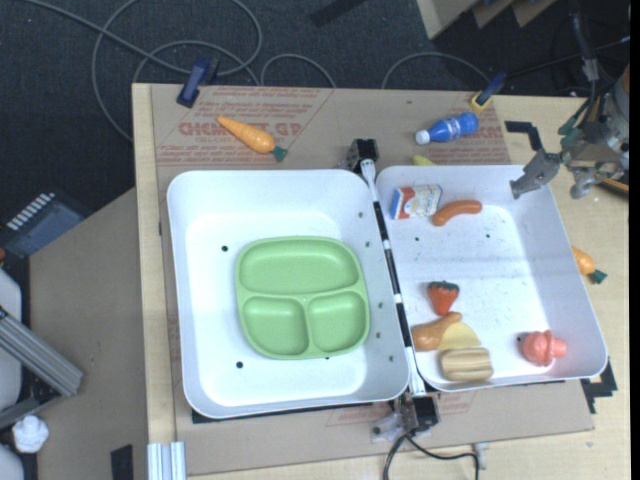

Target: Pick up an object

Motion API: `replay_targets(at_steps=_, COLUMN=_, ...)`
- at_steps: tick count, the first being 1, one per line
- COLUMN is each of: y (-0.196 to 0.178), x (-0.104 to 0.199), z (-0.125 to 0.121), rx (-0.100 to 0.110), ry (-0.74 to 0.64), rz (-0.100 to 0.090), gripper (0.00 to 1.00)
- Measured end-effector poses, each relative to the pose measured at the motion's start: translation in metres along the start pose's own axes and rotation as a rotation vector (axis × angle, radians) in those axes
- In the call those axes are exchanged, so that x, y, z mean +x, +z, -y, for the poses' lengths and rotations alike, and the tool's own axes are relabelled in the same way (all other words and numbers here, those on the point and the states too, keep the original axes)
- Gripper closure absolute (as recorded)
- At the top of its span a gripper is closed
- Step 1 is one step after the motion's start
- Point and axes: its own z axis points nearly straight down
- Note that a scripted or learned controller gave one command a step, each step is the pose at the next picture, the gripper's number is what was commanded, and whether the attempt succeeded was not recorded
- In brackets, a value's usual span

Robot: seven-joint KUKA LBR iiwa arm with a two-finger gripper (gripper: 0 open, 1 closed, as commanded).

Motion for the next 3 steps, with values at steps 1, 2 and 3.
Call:
replay_targets(at_steps=1, y=0.117, x=0.050, z=-0.027, rx=0.003, ry=-0.001, rz=-0.002, gripper=0.00)
replay_targets(at_steps=2, y=0.121, x=0.082, z=0.041, rx=0.003, ry=0.001, rz=-0.001, gripper=0.00)
replay_targets(at_steps=3, y=0.179, x=0.087, z=0.079, rx=0.002, ry=0.001, rz=-0.001, gripper=0.00)
